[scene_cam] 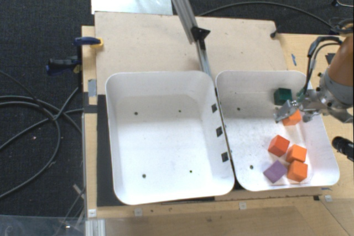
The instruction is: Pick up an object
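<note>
My gripper (294, 112) hangs over the right part of the right bin (243, 119), reaching in from the right edge. An orange block (292, 118) sits between its grey fingers, which are shut on it. A dark green block (282, 95) lies just behind the gripper near the bin's back wall. In front of the gripper lie a red-orange block (279, 145), two orange blocks (298, 152) (297, 170) and a purple block (275, 172), clustered in the bin's front right corner.
The left bin (119, 119) stands beside the right one, its divider wall marked with black tabs. A slanted metal pole (182, 3) crosses the back of the bench. Blue clamps (83, 41) grip the bench's left edge.
</note>
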You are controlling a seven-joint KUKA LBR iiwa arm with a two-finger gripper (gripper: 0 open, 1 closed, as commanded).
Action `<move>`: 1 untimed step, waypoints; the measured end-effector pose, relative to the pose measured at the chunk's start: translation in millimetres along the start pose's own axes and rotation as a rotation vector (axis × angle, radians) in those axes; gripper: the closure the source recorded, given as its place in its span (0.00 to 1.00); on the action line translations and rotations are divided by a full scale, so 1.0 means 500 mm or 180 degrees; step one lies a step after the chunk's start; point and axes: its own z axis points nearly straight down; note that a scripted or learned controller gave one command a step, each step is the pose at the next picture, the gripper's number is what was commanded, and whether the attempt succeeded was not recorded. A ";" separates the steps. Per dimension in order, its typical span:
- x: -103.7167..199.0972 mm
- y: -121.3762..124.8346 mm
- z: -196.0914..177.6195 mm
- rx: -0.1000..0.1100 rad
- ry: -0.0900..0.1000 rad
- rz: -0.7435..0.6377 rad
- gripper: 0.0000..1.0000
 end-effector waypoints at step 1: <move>-0.003 -0.093 0.223 0.0018 0.0002 0.0011 0.00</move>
